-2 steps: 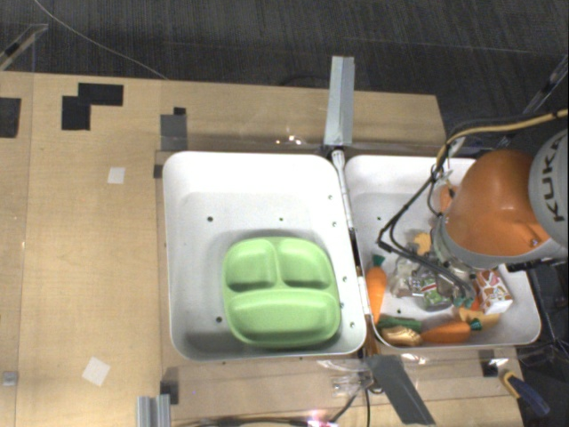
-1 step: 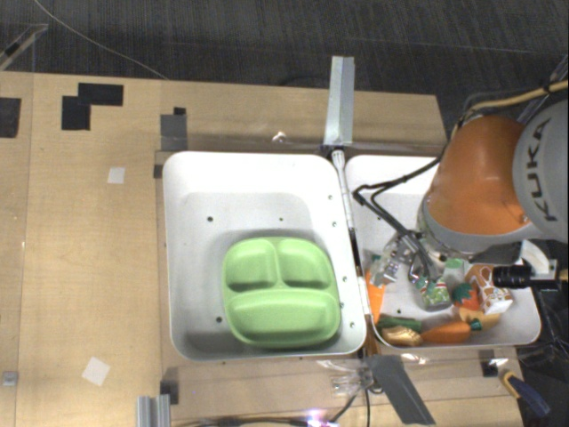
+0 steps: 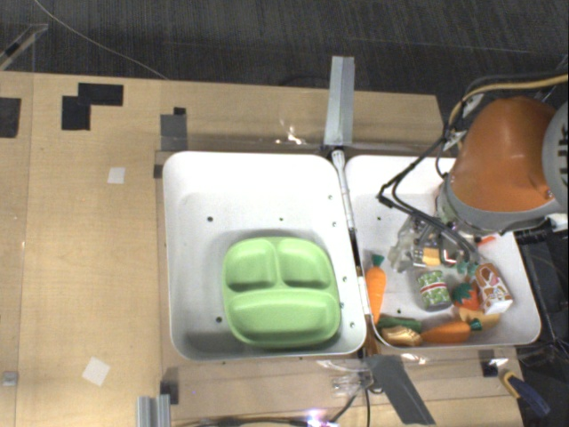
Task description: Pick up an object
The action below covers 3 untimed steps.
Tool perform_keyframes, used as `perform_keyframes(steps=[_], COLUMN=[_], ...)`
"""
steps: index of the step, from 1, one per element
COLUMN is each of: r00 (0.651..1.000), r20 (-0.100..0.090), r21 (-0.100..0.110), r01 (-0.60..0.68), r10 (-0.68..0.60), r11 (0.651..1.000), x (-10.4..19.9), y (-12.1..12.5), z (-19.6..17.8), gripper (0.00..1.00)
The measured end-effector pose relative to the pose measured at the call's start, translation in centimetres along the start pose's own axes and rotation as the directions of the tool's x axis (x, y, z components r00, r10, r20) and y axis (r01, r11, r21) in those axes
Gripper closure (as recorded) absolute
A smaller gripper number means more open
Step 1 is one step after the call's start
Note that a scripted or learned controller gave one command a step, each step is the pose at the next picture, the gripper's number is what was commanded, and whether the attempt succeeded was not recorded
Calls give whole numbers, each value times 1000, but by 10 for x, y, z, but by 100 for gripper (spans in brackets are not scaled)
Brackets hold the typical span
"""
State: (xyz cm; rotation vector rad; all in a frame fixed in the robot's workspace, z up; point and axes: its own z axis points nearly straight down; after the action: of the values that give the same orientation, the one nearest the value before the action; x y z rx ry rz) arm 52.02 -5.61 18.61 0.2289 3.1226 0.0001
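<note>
Arm (image 3: 507, 163): comes in from the right edge of the frame, its orange band sitting over the right bin's upper right part.
Fingers (image 3: 429, 254): down in the right bin, right of centre in the frame; metal parts and cables blur together there, so I cannot tell if they are apart or together.
Can (image 3: 433, 289): small green and white can, just below the fingers, close under their tips; whether it touches them I cannot tell.
Carrot (image 3: 376, 290): orange, along the right bin's left wall, left of the fingers and apart from them.
Carton (image 3: 493, 290): red and white, lower right of the fingers.
Right bin (image 3: 373, 185): the toys crowd its lower half.
Left bin (image 3: 213, 194): holds a green tray (image 3: 281, 290) in its lower middle.
Desk (image 3: 80, 265): light wood, carrying both bins.
</note>
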Motion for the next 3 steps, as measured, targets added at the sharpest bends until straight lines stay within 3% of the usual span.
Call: perform_keyframes(steps=[1,2,3], r00=[1000,999,986], r20=[0,-8,8], r21=[-1,1,-2], r01=[2,-42,-165], r10=[-2,42,165], r11=[1000,999,986], x=[0,-6,15], y=[1,-30,-32], z=[0,69,95], gripper=[0,0,0])
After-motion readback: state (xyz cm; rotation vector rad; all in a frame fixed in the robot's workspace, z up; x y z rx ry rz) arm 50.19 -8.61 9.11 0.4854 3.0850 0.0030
